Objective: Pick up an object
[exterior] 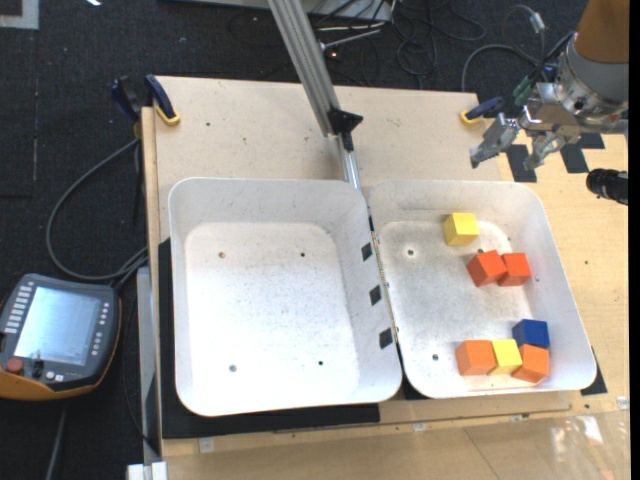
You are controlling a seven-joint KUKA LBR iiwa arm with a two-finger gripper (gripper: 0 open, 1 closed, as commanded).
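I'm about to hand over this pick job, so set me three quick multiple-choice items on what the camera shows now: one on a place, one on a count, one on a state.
1. Which bin holds the blocks?
A. the left bin
B. the right bin
C. both bins

2. How many yellow blocks are there?
A. one
B. two
C. four

3. What is the gripper holding?
A. a blue block
B. an orange block
C. nothing

Answers:
1. B: every block lies in the right bin, none in the left bin.
2. B: one yellow block lies near the far side, another yellow block sits in the near cluster.
3. C: the gripper hangs above the bench beyond the bin's far corner, fingers spread with nothing between them.
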